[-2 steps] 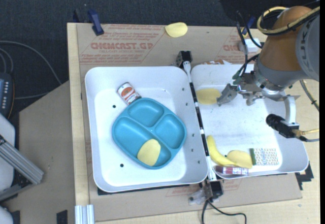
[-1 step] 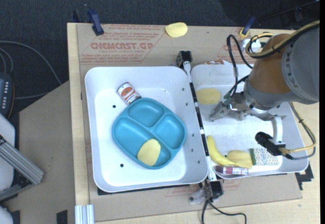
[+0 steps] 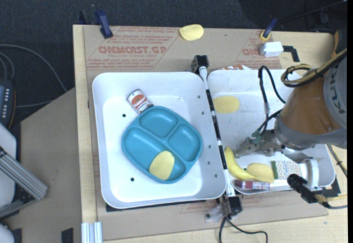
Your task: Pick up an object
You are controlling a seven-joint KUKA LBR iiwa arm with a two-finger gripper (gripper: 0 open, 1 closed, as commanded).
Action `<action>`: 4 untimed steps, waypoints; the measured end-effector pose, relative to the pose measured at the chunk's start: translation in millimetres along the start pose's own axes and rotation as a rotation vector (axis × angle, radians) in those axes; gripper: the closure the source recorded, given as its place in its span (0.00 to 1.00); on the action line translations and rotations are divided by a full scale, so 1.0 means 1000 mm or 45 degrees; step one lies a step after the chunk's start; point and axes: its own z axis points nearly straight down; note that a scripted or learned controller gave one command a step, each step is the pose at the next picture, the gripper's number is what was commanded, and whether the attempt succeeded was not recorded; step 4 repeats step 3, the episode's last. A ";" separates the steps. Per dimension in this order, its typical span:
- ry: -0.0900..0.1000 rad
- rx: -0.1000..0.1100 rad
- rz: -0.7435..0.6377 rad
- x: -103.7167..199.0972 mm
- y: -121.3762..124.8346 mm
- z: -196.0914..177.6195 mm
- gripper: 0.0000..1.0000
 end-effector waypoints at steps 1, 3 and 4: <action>-0.001 -0.004 -0.002 0.014 0.057 -0.001 0.00; -0.001 -0.004 -0.002 -0.021 0.041 -0.027 0.00; -0.001 -0.004 -0.002 -0.021 0.041 -0.027 0.00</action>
